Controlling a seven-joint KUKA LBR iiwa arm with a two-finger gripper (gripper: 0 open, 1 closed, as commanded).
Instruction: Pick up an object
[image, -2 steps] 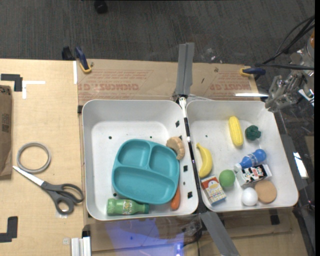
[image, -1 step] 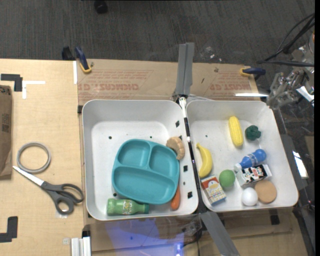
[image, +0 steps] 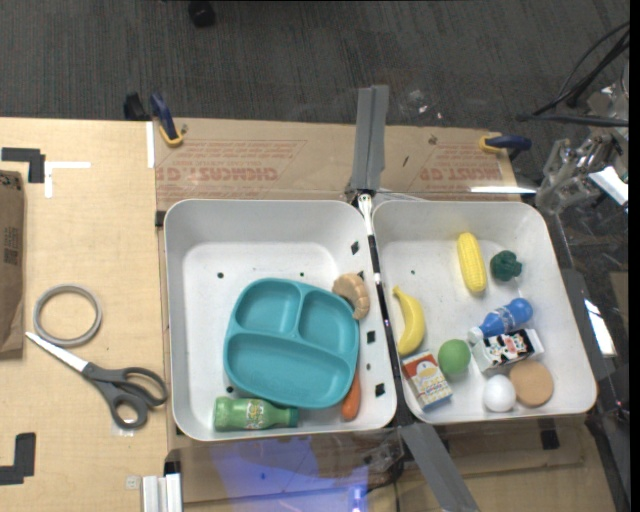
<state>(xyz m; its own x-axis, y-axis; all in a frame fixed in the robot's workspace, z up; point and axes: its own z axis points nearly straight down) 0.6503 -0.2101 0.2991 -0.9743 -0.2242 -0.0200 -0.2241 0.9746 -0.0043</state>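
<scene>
The left bin (image: 190, 260) holds a teal divided plate (image: 290, 345), a green bottle (image: 255, 412) lying along its front wall, an orange carrot (image: 350, 400) and a tan lump (image: 352, 292) at the plate's far right corner. The right bin (image: 430, 230) holds a banana (image: 408, 320), a corn cob (image: 471, 262), a dark green broccoli piece (image: 505, 265), a blue bottle (image: 505, 317), a cow-patterned carton (image: 510, 347), a green ball (image: 454, 356), a small red and white box (image: 428, 380), a white egg (image: 498, 393) and a tan round piece (image: 533, 383).
Scissors (image: 110, 380) and a tape roll (image: 67, 313) lie on the cardboard left of the bins. A brown bag (image: 10, 260) sits at the left edge. Blue clamps (image: 165, 118) hold the cardboard at the back. Metal hardware (image: 585, 165) stands at the right.
</scene>
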